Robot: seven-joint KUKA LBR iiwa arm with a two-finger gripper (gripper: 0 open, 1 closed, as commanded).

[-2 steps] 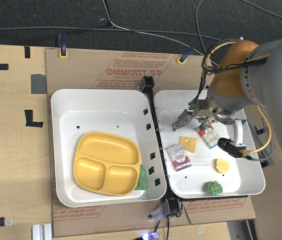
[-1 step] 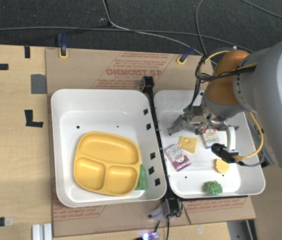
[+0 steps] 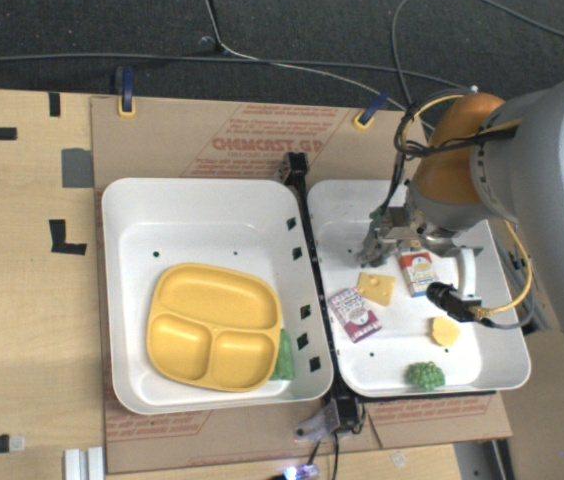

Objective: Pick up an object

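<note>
My gripper (image 3: 374, 248) hangs over the right bin (image 3: 502, 368), in its upper left part. Just below it lies a yellow cheese slice (image 3: 376, 288). To the right of the gripper a small white and red carton (image 3: 417, 271) rests against the arm's black cable. A purple and pink packet (image 3: 353, 314) lies at the bin's left side. Farther toward the front there is a small yellow piece (image 3: 445, 331) and a green broccoli floret (image 3: 424, 374). I see nothing held in the gripper.
The left bin (image 3: 132, 218) holds a yellow divided plate (image 3: 212, 326) with a green item (image 3: 284, 356) wedged against its right edge. A black divider (image 3: 307, 258) runs between the bins. The grey arm (image 3: 522, 188) covers the right bin's far right side.
</note>
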